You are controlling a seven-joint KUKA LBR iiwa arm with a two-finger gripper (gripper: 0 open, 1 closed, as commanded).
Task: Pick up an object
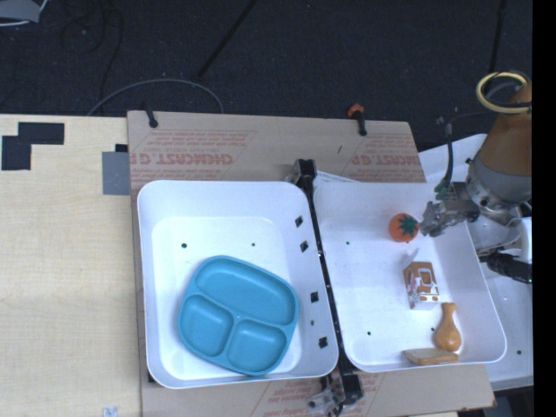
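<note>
4 toys in the right bin point(365, 337), gripper point(432, 222) beside the orange tomato point(402, 227), seemingly lining up a grab.

Beyond my bench lies dark carpet point(261, 42) strewn with black cables point(228, 31); pale wooden tabletop point(61, 276) spreads leftward.

Grey arm point(499, 176) reaching in from the right edge, orange band high near the upper right corner. Wrist angled down and leftward. Gripper point(432, 222) low at the end, small and dark, tip pointing left. Cabling trailing alongside the wrist.
</note>
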